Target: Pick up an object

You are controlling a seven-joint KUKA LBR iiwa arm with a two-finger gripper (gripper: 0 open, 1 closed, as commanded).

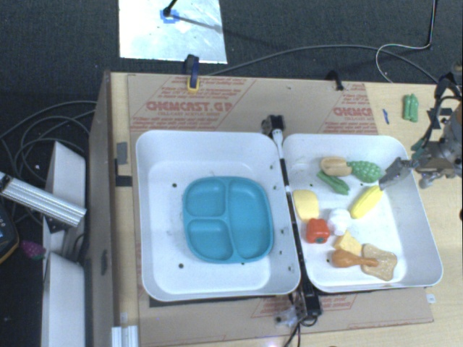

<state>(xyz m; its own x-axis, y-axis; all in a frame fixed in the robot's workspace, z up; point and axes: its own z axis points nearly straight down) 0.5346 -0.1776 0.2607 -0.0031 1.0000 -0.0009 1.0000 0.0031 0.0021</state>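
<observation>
Down at the near edge of the right bin (427, 266) sits a tan bread slice (381, 261), with an orange drumstick-looking piece (352, 259) touching it at 9 o'clock. Just above those are a red pepper-ish thing (317, 230), a small white ball (338, 220) and a pale yellow block (306, 204). Further up you've got a yellow corn cob (366, 201) lying tilted, a dark green pod (333, 182), a tan bun (335, 166) and a bumpy green veggie (365, 170) right beside the bun at 3 o'clock.

Left bin (163, 157) holds a blue divided plate (227, 218), well away from the food.

Gripper (394, 172) comes in from 3 o'clock and hangs near the right bin's far corner, just beside the corn and the bumpy green one. Can't tell how wide the fingers are, and nothing visibly sits between them.
</observation>
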